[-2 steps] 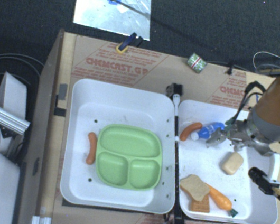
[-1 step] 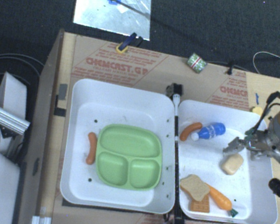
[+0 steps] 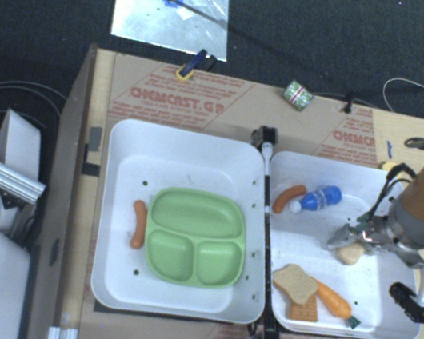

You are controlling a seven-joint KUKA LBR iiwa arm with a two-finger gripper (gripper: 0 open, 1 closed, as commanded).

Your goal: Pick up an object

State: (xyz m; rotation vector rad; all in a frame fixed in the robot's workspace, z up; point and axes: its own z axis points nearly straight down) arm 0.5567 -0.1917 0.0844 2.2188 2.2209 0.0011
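While the left bin (image 3: 123, 190) holds the green tray (image 3: 196, 236), my pincer (image 3: 354, 240) sits low in the right bin (image 3: 379, 328), apparently closed on the pale lump (image 3: 350, 254), chosen since it lay apart.

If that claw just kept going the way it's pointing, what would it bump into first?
The claw points down into the right bin, with its tip at a small pale object. That object would likely be met first, though depth is hard to judge from this slanted view.
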